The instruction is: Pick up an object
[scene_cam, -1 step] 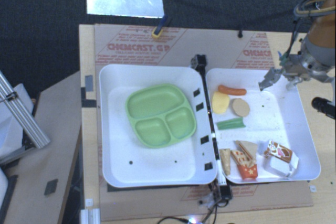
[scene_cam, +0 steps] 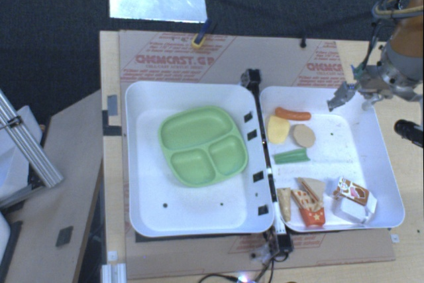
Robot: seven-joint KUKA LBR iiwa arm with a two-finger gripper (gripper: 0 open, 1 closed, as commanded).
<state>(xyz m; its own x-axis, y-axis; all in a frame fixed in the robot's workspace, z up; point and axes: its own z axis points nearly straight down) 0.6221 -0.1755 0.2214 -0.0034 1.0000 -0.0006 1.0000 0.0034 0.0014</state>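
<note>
Grey arm [scene_cam: 404,56] with an orange band, looped cable, and metallic gripper [scene_cam: 344,97].

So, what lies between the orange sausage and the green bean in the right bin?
In the camera view, the yellow piece and the round tan piece lie between the orange sausage and the green bean.

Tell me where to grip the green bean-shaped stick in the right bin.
Grip the green bean-shaped stick at its middle, from straight above, the pincer closing across its narrow width. It lies flat and nearly level across the view, with bare floor of the right white bin on its lower side.
</note>
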